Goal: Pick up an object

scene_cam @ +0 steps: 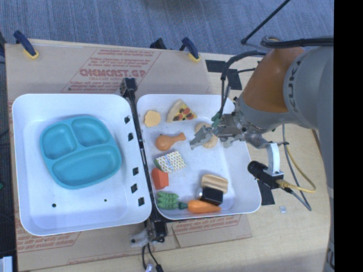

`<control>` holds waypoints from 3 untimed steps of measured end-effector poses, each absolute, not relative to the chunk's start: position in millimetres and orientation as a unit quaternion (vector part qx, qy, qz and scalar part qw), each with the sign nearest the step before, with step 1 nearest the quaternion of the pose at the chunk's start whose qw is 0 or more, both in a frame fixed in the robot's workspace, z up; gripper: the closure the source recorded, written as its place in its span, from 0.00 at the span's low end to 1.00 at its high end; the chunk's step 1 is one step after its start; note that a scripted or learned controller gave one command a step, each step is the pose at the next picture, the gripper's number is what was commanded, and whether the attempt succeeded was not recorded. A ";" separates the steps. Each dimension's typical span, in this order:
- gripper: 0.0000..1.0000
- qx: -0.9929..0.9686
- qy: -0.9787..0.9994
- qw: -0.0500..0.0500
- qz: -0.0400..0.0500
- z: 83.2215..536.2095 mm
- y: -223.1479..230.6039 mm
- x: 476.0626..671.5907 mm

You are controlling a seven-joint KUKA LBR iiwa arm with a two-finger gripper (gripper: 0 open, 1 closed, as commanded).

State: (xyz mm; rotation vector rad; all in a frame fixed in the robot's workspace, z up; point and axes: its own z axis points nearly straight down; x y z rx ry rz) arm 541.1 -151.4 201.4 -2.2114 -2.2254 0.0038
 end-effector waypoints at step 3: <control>1.00 -0.544 -0.839 0.002 0.002 103.9 -106.3 628.0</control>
